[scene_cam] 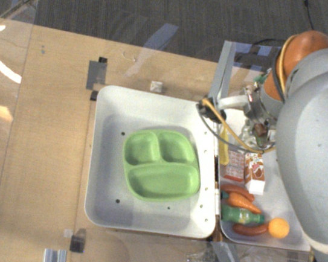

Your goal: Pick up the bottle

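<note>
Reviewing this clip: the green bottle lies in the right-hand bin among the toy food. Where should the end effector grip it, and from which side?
Probably from above, across the green bottle's body at mid-length. It lies on its side, pointing left-right, with the carrot close behind and the sausage close in front, so the fingers have little room; the neck end looks no freer.

Grey arm (pixel 318 138) bulking in from the right; orange band high up; wrist angled down-left.

I see a lime-green divided tray (pixel 162 165) in the white left bin (pixel 103 167). The bottle (pixel 240 216) is green with a red end. Beside it, an orange ball (pixel 278 228). The desk (pixel 34 138) is tan wood-grain.
</note>
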`<state>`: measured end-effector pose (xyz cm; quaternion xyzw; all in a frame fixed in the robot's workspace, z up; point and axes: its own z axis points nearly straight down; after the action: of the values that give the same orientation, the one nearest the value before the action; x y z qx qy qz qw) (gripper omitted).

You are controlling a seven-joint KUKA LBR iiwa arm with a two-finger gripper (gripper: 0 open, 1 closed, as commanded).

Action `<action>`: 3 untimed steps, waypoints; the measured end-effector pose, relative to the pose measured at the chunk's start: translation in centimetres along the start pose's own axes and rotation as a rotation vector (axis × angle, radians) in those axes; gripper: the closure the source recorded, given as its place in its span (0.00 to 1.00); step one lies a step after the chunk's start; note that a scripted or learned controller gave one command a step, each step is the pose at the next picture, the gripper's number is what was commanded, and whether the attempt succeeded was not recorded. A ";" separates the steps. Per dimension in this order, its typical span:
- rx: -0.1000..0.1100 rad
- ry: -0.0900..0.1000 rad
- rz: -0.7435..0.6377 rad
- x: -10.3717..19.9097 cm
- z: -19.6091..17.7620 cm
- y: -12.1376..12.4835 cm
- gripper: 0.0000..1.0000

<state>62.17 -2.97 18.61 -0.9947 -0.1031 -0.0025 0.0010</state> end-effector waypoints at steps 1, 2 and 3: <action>0.001 -0.002 -0.012 -2.9 0.1 -7.0 1.00; -0.001 -0.001 0.002 1.1 -4.0 -9.6 1.00; -0.003 -0.004 -0.008 3.3 -4.4 -2.6 1.00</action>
<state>64.80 0.26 23.00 -0.9943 -0.1070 -0.0006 -0.0007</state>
